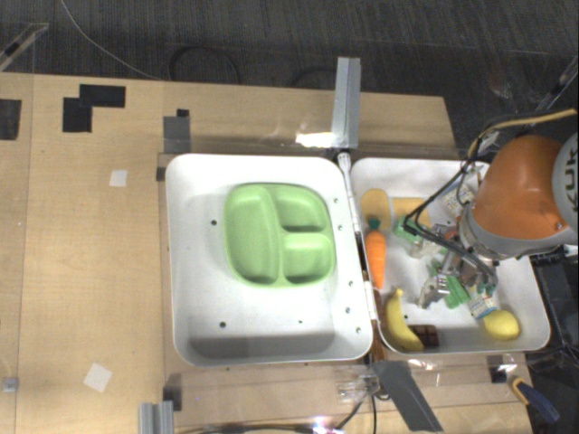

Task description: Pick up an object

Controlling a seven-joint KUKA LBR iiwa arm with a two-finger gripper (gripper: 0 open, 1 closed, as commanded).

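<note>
The arm (529,193) reaches in from the right over the right bin (539,325), its orange band bulking above the wrist. The gripper (445,289) hangs low over the middle of that bin, amid a tangle of cables and metal parts; whether it is spread or closed cannot be told from here, and nothing can be seen pinched in it.

Objects lie around it. A carrot (375,256), orange and tapered, lies along the bin's left wall, with a yellow piece (374,208) just above it. A banana (399,321), curved and yellow with dark ends, lies in the lower left corner. A lemon (500,324), round and yellow, sits near the lower right corner, just beside a small bottle-like item (479,305).

The left bin (185,260) holds a pale green divided tray (276,233) with three compartments, lying near its centre.
</note>
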